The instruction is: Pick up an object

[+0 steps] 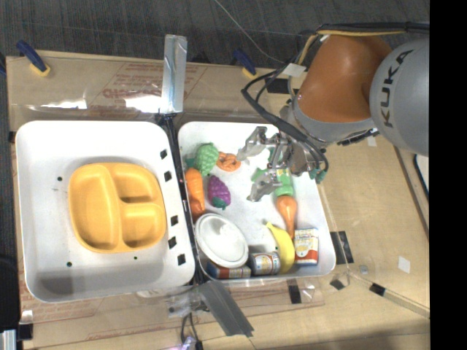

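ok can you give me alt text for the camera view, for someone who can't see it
A grey KUKA arm reaches from the right, its pincer open above the right white bin, holding nothing. That bin holds toy food: carrots, purple grapes, a banana, a white bowl and cans. The left bin holds a yellow divided tray.

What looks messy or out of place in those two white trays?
Nothing looks spilled or broken. The right bin is a crowded jumble: a can lies on its side beside a banana. The yellow tray sits slightly askew.
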